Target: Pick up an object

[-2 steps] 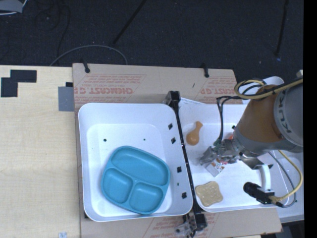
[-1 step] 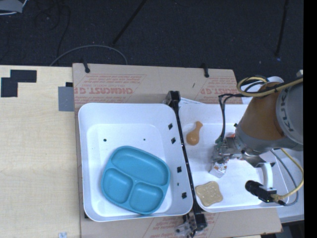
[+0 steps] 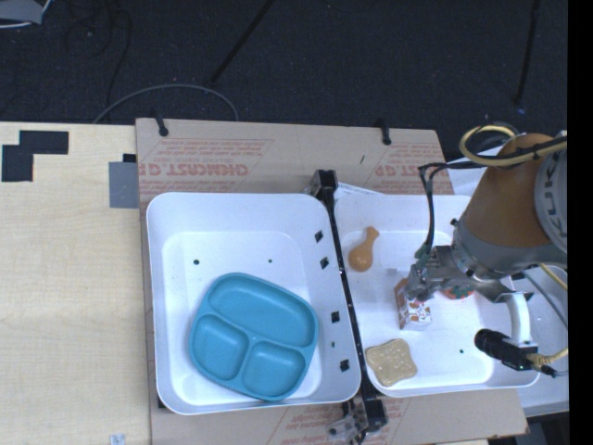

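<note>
My gripper (image 3: 420,281) hangs low in the right bin (image 3: 463,378), at the end of the grey and orange arm that reaches in from the right. Directly below it, touching or nearly touching, is a small red and white carton (image 3: 415,311), tilted, with its top hidden by the gripper. A tan drumstick-shaped toy (image 3: 363,249) lies to the upper left of the gripper, near the divider. A slice of toast (image 3: 391,362) rests by the bin's front wall, below the carton.
The left bin (image 3: 171,248) holds a blue divided plate (image 3: 252,335). A black divider rail (image 3: 335,276) runs between the two bins. Cardboard lies under both bins, on a pale wooden bench to the left.
</note>
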You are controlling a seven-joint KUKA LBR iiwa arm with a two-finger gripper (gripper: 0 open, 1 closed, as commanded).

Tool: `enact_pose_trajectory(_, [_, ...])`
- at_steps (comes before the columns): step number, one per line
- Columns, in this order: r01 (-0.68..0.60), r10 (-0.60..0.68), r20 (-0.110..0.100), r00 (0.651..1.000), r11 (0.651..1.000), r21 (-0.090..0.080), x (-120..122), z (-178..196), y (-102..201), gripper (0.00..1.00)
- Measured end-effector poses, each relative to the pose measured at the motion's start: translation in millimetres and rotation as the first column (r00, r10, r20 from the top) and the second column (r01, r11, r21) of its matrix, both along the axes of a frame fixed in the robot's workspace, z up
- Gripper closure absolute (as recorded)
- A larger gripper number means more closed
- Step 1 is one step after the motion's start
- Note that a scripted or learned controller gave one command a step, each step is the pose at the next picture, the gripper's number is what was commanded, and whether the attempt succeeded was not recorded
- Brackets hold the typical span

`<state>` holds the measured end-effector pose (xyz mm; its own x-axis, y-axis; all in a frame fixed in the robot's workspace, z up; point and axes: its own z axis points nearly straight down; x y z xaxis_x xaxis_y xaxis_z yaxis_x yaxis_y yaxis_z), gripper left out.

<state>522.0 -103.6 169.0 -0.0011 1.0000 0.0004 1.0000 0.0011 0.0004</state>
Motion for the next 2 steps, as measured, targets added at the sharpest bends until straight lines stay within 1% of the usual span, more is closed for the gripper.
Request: enact_pose_trajectory(2, [0.000,0.000,0.003,1.000,1.000,-0.001,1.9,101.9,-2.1,1.00])
